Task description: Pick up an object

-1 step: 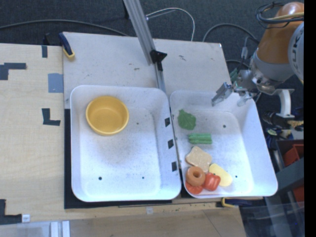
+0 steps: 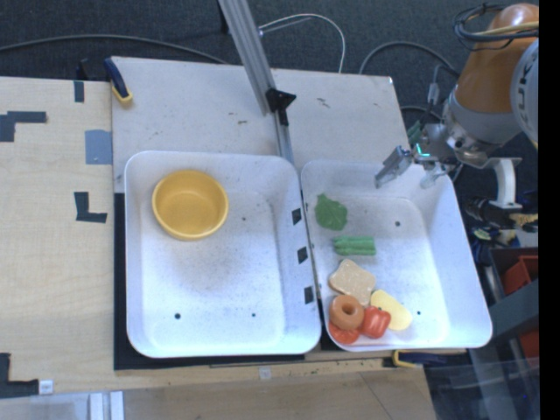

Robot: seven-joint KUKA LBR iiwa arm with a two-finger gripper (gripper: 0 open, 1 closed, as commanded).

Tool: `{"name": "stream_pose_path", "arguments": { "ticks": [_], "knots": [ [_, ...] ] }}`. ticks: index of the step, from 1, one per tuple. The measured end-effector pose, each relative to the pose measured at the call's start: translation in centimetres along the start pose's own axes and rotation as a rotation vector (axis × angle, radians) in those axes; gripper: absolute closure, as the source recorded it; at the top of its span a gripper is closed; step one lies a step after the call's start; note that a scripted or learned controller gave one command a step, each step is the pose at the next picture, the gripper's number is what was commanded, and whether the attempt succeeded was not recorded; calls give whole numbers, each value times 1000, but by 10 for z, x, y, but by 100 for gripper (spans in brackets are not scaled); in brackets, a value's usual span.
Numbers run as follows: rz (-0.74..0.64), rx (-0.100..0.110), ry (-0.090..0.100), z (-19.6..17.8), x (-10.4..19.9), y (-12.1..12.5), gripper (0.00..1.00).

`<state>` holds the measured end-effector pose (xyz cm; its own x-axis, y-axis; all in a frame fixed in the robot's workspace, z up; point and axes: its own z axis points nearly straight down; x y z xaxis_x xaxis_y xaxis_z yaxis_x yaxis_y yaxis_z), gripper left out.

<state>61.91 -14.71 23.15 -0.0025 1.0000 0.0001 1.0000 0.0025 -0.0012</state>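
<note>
The right bin holds several toy foods. A green leafy piece lies near its far left, with a green bean-like piece just in front of it. Nearer the front sit a bread slice, a brown donut, a red pepper and a yellow piece, all crowded together. My gripper hangs over the bin's far right corner, open, with nothing between its fingers. It is well to the right of the green leafy piece and apart from every object.
A yellow bowl sits in the far left part of the left bin. A slanted metal pole comes down to the bins' shared far edge. Cables lie behind the bench.
</note>
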Motion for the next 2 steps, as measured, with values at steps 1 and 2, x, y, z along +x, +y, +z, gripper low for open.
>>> {"name": "stream_pose_path", "arguments": {
  "ticks": [1, 2],
  "knots": [
    [2, 6, 0, 60, -8, -5, 0],
    [0, 6, 0, 124, -2, -2, 0]
  ]
}}
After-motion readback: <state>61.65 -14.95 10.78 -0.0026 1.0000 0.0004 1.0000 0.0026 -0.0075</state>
